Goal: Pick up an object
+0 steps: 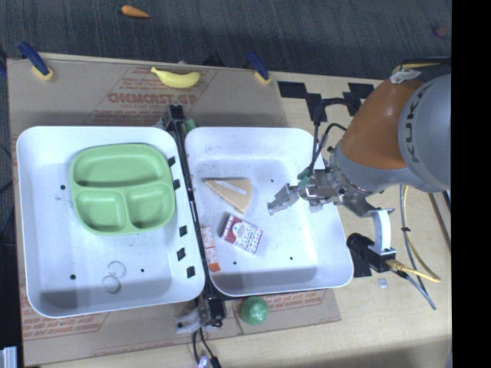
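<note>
Two white bins (31,205) holding three items.
One green divided tray (123,188), one wedge slice (230,191), one small carton (242,234).

Bench (360,336) under brown cardboard (130,98), two white bins, left (34,228) and right (326,263), sat side by side, banana (176,76) lay behind them, green ball (254,310) rested at the front edge, blue clamps (36,60) gripped the back.

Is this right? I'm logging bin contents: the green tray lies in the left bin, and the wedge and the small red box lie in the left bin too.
Not quite. In the camera view the green tray lies in the left bin, but the wedge and the small red box lie in the right bin, near the claw.
</note>
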Controlling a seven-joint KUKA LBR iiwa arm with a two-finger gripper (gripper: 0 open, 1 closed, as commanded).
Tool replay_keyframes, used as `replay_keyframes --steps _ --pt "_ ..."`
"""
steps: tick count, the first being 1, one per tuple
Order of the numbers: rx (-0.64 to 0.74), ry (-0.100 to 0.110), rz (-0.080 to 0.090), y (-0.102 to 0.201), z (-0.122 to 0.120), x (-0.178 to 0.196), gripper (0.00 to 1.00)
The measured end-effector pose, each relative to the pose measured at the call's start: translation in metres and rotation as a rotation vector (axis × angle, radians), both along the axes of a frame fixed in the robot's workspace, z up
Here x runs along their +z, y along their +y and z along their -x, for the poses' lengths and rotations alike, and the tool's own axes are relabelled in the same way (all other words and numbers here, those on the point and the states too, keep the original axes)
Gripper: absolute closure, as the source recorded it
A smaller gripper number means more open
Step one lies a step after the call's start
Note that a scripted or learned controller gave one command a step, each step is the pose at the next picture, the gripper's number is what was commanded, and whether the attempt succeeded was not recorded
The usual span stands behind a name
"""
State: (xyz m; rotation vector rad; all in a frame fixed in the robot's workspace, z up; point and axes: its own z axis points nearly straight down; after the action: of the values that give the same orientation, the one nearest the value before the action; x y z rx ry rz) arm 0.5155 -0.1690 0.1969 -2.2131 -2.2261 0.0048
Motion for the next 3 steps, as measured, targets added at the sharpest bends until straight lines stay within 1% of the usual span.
replay_keyframes --steps 1,2,3 --pt "0.0 -0.002 0.0 -0.042 -0.007 -0.105 0.0" --pt "0.003 -0.001 -0.001 0.009 -0.07 -0.105 0.0" --pt "0.0 -0.008 0.0 0.035 -0.137 0.004 0.0"
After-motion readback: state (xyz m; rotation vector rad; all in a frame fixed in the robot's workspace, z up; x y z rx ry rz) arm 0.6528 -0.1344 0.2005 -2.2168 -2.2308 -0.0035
